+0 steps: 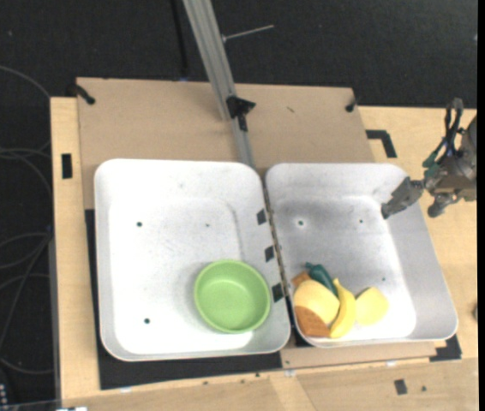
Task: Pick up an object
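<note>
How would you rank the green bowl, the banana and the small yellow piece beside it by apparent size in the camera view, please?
1. green bowl
2. banana
3. small yellow piece, though partly overlapped by the banana, so this is less certain.

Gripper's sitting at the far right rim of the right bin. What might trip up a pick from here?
1. The yellow toys are bunched in the right bin's near-left corner, touching each other, so the fingers may catch two at once or nudge them apart.
2. They sit close against the bin wall, leaving little room for a finger on that side.
3. The gripper hovers at the bin's far right rim, so a low move inward might clip it.
</note>
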Tool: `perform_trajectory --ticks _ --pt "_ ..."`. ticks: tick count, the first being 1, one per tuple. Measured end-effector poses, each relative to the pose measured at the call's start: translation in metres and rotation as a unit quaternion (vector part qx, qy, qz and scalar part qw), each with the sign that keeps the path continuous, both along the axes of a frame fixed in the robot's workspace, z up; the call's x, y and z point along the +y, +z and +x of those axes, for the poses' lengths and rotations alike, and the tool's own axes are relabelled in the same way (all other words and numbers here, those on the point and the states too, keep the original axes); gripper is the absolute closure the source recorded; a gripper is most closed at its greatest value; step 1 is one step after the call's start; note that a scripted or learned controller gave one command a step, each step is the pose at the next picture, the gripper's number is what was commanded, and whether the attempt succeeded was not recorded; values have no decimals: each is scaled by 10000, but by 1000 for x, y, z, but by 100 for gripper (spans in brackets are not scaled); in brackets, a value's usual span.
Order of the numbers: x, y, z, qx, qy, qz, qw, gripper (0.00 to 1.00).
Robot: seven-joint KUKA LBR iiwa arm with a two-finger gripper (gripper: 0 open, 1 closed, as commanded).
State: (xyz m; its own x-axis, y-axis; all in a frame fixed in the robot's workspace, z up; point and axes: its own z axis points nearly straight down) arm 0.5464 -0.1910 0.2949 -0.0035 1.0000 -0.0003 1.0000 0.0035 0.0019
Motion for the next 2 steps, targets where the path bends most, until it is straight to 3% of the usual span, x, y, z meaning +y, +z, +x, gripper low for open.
perform_trajectory --ticks 1,2 --pt "0 0 0 -2 -1 3 10000 0" --pt "-9 -45 2 23 -23 -11 10000 0"
